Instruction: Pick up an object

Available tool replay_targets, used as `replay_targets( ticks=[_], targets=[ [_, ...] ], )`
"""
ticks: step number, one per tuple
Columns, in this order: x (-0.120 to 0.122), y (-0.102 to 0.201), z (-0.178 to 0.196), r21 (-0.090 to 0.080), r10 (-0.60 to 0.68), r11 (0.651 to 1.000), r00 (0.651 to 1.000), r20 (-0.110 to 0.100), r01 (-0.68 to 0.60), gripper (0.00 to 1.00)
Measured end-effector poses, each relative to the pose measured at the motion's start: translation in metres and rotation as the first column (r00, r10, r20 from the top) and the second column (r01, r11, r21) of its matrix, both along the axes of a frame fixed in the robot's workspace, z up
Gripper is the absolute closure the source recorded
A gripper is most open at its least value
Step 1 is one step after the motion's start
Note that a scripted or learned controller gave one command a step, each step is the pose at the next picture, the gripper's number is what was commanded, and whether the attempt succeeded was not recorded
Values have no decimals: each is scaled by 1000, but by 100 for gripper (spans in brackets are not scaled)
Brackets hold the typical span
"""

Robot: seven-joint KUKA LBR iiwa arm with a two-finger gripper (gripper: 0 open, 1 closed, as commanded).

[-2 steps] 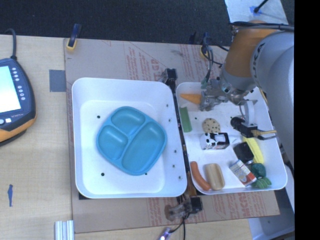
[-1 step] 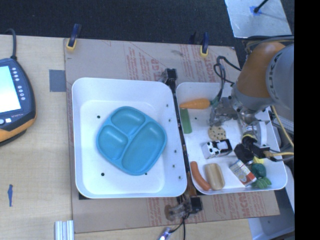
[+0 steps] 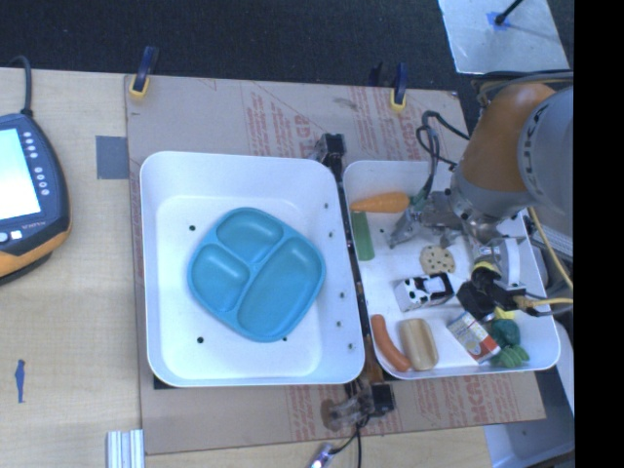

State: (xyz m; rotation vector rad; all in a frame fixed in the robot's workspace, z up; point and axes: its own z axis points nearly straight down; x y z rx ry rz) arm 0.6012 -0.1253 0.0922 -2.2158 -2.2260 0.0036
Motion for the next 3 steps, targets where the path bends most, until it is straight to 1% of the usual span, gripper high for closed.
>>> replay_targets(
  ticks=[1,2,3],
  targets=[
    [55,-11,-1,1,1,1000,1000,-4,-1,0],
    [-36,-44,-1,7,3,1000,1000,-5,-3,0],
    [57,-56,0,7,1,1000,1000,2,-1,0]
  ],
)
